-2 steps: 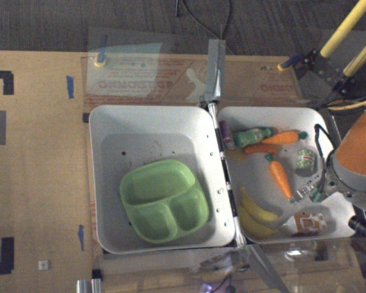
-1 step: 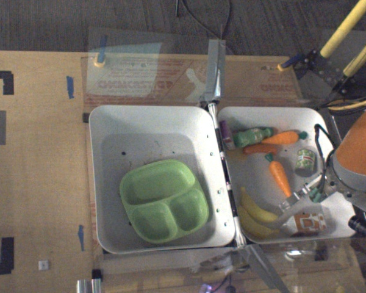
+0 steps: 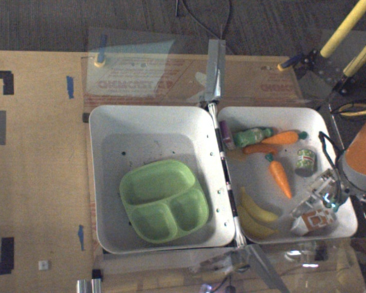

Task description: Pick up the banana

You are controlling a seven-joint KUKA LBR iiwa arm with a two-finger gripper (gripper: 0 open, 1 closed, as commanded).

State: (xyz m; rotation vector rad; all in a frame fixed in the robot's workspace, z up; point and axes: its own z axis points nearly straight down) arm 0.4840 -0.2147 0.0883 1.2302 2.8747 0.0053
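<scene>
Yellow banana (image 3: 257, 212) is lying at six o'clock in the right bin (image 3: 348, 224), and it should be approached slowly by the gripper (image 3: 327, 193), hanging at three o'clock, grip state not being discernible.

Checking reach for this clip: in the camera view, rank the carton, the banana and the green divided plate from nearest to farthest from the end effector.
Measured from the end effector at the right bin's right side:
1. Carton, just below it, in the right bin's near right corner.
2. Banana, to its left, at the right bin's near left side.
3. Green divided plate, farthest, in the left bin.
</scene>
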